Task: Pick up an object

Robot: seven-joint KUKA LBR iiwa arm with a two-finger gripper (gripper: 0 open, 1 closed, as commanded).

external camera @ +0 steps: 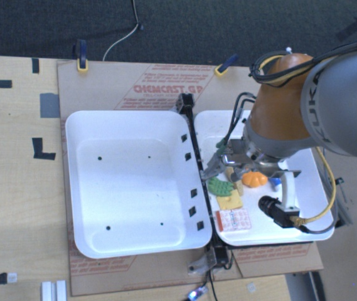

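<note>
My gripper [221, 167] hangs low over the left part of the right bin [310, 231], close to the divider between the bins. Just below it lies a green object [220, 185], resting partly on a yellow flat piece [231, 200]. To the right of the gripper, an orange rounded object [253, 180] sits next to a small blue item [276, 183]. Near the bin's front wall lies a red-and-white patterned packet [233, 220]. The arm's body hides the back part of this bin.
The left bin [78, 137] stands beside the right one, with a black divider strip [192, 162] between them. Both rest on a cardboard sheet [159, 86] clamped at its back edge. The big grey and orange arm [291, 111] covers the right bin's upper half.
</note>
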